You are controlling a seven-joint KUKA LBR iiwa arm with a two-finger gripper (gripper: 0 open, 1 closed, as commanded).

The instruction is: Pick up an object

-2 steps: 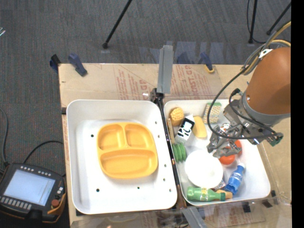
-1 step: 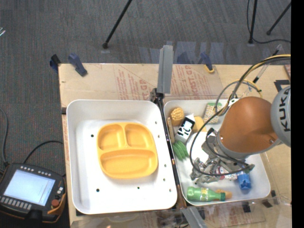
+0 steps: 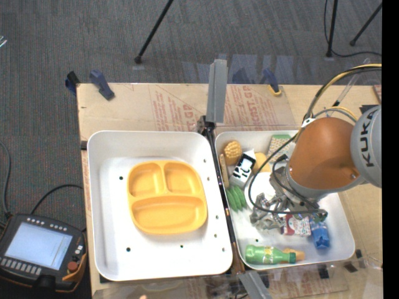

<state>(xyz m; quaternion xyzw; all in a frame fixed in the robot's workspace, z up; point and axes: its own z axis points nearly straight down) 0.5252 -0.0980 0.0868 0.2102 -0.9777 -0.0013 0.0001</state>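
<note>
End effector low in right bin, over clutter; finger state cannot tell. Green bottle lies along bin's near wall, long axis left-right, cap pointing right. Yellow plate in left bin.

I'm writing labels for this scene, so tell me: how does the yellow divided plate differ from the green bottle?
The yellow divided plate lies flat, alone in the left bin; the green bottle lies on its side in the right bin among other items. The plate is broad and one colour; the bottle is slim, with a yellow cap end. The bottle lies near the gripper; the plate lies far from it. Both rest untouched in white bins.
</note>
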